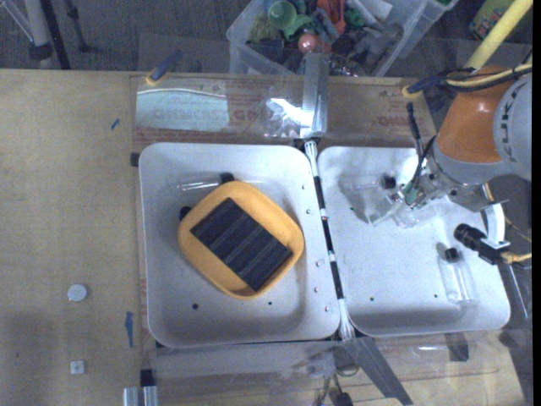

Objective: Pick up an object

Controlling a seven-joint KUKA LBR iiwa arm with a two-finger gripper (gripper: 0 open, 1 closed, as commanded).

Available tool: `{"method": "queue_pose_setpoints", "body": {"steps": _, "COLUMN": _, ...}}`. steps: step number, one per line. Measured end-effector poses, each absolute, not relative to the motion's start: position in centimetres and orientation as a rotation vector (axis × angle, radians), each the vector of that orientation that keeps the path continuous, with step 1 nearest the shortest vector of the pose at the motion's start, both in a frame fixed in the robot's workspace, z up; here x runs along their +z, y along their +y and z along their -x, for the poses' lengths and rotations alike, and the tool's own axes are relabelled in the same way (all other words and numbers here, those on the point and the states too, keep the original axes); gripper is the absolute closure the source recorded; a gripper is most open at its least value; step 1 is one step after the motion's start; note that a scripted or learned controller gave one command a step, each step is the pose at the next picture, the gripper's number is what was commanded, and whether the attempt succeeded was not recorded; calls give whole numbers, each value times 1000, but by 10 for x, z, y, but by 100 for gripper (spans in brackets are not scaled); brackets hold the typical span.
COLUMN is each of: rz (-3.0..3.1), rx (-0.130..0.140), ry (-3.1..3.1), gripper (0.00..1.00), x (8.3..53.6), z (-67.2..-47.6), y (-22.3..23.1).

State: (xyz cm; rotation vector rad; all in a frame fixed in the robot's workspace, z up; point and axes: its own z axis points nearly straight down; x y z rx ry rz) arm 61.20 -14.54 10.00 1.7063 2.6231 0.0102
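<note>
A yellow cushion-like object with a black ribbed panel (241,239) lies in the middle of the left bin (161,311). Behind it a clear tube with a black cap (207,182) rests near the bin's far wall. In the right bin (397,307) a clear tube with a dark cap (456,277) lies near the right wall. My gripper (399,203) is low over the far middle of the right bin, reaching in from the right, well apart from the clear tube. Nothing shows held in it.
A clear crate of colourful toys (338,15) stands beyond the bins. A strip of cardboard with plastic film (220,108) runs along the bins' far edge. The bare wooden bench (59,227) extends to the left, with a small white disc (77,293) on it.
</note>
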Motion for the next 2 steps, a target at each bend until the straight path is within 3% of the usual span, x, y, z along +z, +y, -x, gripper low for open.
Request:
{"method": "queue_pose_setpoints", "body": {"steps": 1, "rz": -1706, "rx": 14, "ry": 2617, "gripper": 100, "x": 111, "z": -613, "y": -146}}
{"method": "queue_pose_setpoints", "body": {"steps": 2, "rz": -1914, "rx": 2, "ry": 2484, "gripper": 100, "x": 159, "z": -660, "y": -151}}
